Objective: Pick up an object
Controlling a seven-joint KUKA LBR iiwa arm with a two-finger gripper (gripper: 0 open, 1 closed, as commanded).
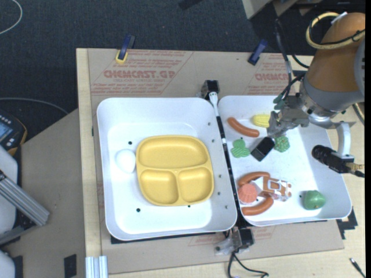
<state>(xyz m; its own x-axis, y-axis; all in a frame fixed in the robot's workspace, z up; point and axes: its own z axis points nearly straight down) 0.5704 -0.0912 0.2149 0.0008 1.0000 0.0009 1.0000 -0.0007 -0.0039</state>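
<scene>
My end effector (280, 127) covers part of green broccoli piece (282, 143) and edge of yellow corn (261, 120); finger state unreadable. My upper arm cut off at right edge. Tabletop (87, 155) front corners cropped.

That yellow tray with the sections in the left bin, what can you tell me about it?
The yellow tray looks like smooth moulded plastic with rounded corners. It has three compartments: one wide one along the far side and two smaller ones nearer the camera. It lies flat, open side up, in the middle of the left bin. A white ball sits against its left edge.
</scene>
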